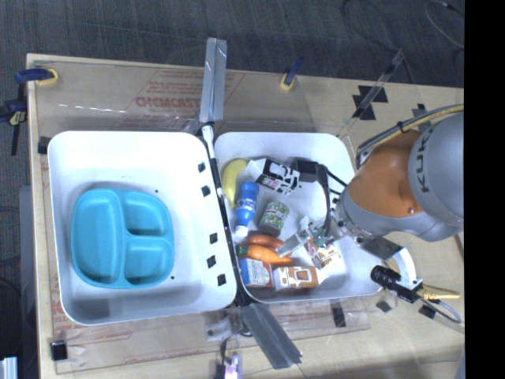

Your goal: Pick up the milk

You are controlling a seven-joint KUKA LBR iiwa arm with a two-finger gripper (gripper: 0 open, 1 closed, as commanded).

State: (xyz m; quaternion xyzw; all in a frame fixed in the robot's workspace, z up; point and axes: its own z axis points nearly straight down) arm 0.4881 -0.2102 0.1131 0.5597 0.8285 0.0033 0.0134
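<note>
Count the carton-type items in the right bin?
2, maybe more hidden under the arm. An orange-brown carton lies at the near wall of the right bin; a black-and-white carton lies near the far wall, beside the banana.

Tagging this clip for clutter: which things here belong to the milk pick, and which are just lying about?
Job:
- milk carton
- hand
- right bin

Lying about:
- blue tray in left bin
- banana
- blue bottle
- carrot
- green can

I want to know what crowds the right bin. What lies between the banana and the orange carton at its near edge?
In the camera view, a blue bottle and a carrot lie between the banana and the orange carton.
</note>
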